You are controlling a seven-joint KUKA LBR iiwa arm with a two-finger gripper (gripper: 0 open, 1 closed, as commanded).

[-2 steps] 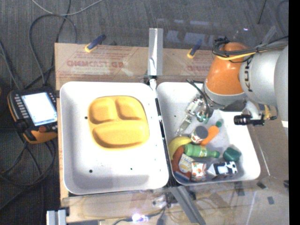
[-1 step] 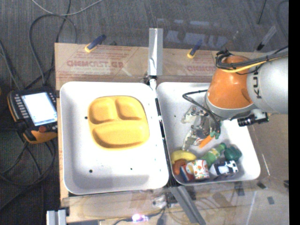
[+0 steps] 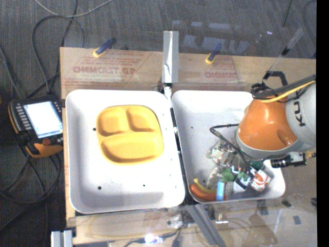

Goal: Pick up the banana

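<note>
we start at the gripper (image 3: 224, 170), which sits low in the lower right of the frame, down among a cluster of small items near the bottom wall of the right bin (image 3: 193, 107); its metal parts and cables blur into that clutter, so we cannot tell how far the fingers are parted or whether anything is caught between them. just to the lower left of it lies the banana (image 3: 201, 190), a curved shape that reads yellow with a reddish-orange upper edge, resting on the bin floor close to the bottom left corner of that bin and apparently apart from the tool. beside the gripper we see a blue piece (image 3: 220, 191), a green piece (image 3: 228, 175) and a red and white packet (image 3: 260, 180), all crowded together. above these the orange band (image 3: 267, 125) of the arm fills the right side of the bin, with a black cable looping out from under it. the left bin (image 3: 77, 138) holds a yellow divided tray (image 3: 130, 134), well apart from the action. we judge the step in hand to be the descent or the closing try over the pile, with the pick not yet shown as done. the next move, as we read it, calls for settling the tool over the banana itself, toward the lower left, rather than its neighbours, and closing across its narrow width before lifting clear of the bin wall.
</note>
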